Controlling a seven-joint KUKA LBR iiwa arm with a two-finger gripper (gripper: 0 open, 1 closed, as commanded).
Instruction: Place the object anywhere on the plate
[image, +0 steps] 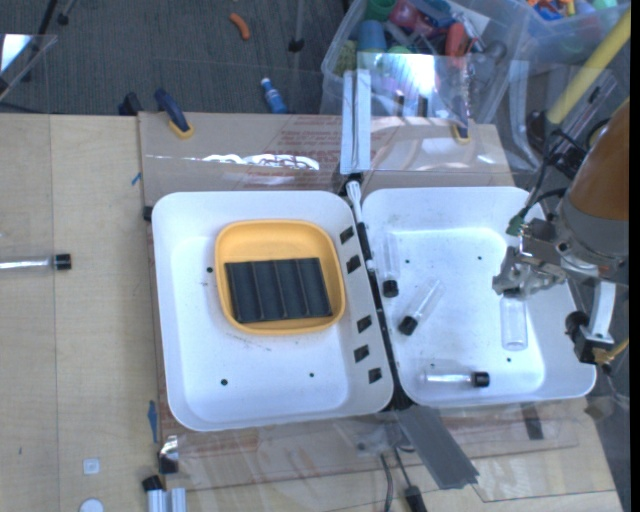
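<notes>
The two-finger metal gripper (516, 283) sits over the right white bin (455, 215), can't tell its state. A clear plastic vial (514, 326) sits just below it. The yellow squarish plate (233, 243) carries a dark ribbed slab (278, 290).

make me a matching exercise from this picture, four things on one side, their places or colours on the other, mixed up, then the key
Things:
1. plate
2. dark ribbed block
3. gripper
4. black-capped vial

Places or colours:
A. lying near the front wall of the right bin
B. yellow, sitting in the left bin
C. over the right side of the right bin
D. resting on the plate

Pairs: 1-B, 2-D, 3-C, 4-A
</notes>
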